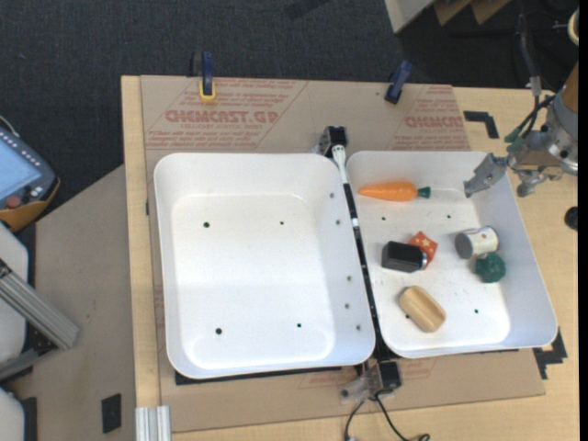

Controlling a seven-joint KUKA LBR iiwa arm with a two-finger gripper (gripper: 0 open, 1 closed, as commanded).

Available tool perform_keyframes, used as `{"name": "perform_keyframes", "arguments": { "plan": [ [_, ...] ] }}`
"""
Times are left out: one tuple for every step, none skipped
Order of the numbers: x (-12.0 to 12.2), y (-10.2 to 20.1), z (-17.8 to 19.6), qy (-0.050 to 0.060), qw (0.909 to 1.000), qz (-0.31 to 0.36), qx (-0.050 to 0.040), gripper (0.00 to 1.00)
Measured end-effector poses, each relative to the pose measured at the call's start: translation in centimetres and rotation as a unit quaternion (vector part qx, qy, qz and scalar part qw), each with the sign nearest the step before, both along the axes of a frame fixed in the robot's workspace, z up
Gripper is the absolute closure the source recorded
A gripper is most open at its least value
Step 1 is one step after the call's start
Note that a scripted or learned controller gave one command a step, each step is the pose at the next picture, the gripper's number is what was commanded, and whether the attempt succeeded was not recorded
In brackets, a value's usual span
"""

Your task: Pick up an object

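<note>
The right bin (542,312) holds several objects. An orange carrot (390,191) lies near its far edge. A black block (401,257) rests in the middle with a small orange-red piece (424,243) touching it. To the right sit a white cylinder (476,242) and a dark green ball (491,267). A tan oval lump (422,308) lies toward the front. My gripper (503,184) hangs over the bin's far right corner, above and right of the carrot, open, with nothing between its fingers.
The left bin (175,246) sits beside the right one on a cardboard sheet (276,108) held by blue clamps (206,70). A black clip (334,140) sits where the two bins meet at the back.
</note>
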State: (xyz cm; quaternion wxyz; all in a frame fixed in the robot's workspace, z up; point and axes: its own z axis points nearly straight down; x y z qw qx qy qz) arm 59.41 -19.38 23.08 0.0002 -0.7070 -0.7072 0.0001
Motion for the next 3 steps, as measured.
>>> {"name": "perform_keyframes", "arguments": {
  "plan": [
    [-7.3, 0.3, -15.4, 0.006, 1.0, -0.002, 0.0024, 0.0],
    [3.4, -1.2, -3.8, -0.01, 0.9999, 0.002, -0.0039, 0.0],
    [-0.5, 1.7, -14.7, 0.003, 1.0, 0.0, 0.0014, 0.0]
  ]
}}
